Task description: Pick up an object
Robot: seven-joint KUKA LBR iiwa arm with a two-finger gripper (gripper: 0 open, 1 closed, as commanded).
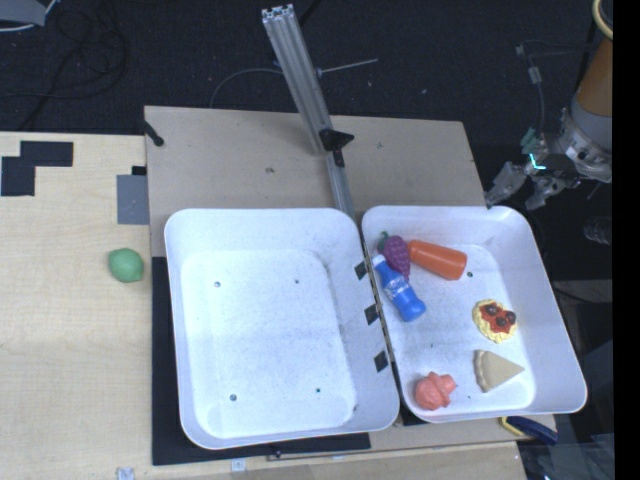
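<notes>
Gripper [522, 182] hangs past the right bin's [545, 268] far right corner, fingers spread apart with nothing between them. Inside that bin lie an orange carrot [437, 258] touching a purple grape bunch [397, 253], a blue bottle [400, 290] just beside them, a small pizza [495, 320], a tan wedge [495, 370] and a pink lump [434, 391]. The left bin [262, 328] sits alongside. A green ball [126, 265] rests on the bench [70, 368].

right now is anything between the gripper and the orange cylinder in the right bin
Nothing visible. The gripper hangs past the right bin's upper right corner, and the bare bin floor lies between it and the orange cylinder. The purple grapes touch its far end.
</notes>
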